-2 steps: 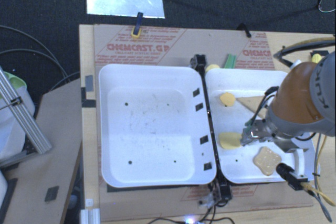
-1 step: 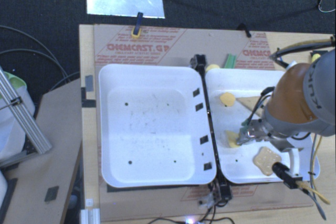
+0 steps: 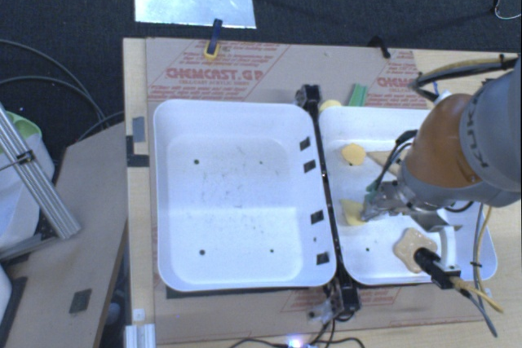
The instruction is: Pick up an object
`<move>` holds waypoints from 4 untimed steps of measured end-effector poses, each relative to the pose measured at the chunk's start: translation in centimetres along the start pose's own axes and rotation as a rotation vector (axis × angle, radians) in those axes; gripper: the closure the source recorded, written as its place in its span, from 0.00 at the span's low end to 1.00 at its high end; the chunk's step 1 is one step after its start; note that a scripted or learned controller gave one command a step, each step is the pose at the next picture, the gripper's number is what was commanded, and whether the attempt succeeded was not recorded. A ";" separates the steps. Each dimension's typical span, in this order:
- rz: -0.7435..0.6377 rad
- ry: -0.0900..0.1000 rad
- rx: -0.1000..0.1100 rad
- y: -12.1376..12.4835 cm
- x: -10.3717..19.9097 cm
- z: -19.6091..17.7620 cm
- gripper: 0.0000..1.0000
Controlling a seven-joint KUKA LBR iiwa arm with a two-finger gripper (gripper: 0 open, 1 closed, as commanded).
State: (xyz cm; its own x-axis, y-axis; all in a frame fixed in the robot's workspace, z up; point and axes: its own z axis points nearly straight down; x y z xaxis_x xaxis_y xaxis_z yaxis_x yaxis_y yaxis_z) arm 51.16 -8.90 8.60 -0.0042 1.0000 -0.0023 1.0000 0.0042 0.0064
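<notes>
- Yellow object (image 3: pixel 352 212) is lying in the right bin (image 3: pixel 371 120), near that bin's left wall and a little below its middle.
- Pincer (image 3: pixel 371 206) is sitting low in the right bin, just beside this yellow object and seemingly touching its right edge; whether its fingers are apart or together I cannot tell, since the wrist is hiding them.
- Arm (image 3: pixel 465 151), grey with an orange band, is reaching in from the right and covering much of the right bin.
- Round yellow piece (image 3: pixel 353 154) is resting higher up in the same bin, apart from the pincer.
- Tan flat object (image 3: pixel 412 245) is lying toward the bin's lower right, partly under the arm's black fittings.
- Small pale ball (image 3: pixel 329 105) is sitting at the top rim between the two bins.
- Left bin (image 3: pixel 236 196) is standing beside the right one on the worktop (image 3: pixel 269 69), a brown printed sheet beneath both.
</notes>
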 end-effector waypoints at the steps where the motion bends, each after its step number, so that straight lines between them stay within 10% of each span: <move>1: -0.004 0.002 -0.015 -2.1 3.6 -25.5 1.00; 2: -0.002 0.001 -0.016 0.5 4.5 -45.9 1.00; 3: -0.005 0.004 0.003 -2.3 8.9 -45.0 1.00; 4: -0.007 0.003 0.013 -2.3 16.4 -35.1 1.00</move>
State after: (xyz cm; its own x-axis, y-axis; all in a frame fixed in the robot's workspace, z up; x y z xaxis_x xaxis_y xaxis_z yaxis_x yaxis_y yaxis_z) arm 48.61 7.57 43.66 -0.0114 0.9999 0.0007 0.9999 0.0114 -0.0070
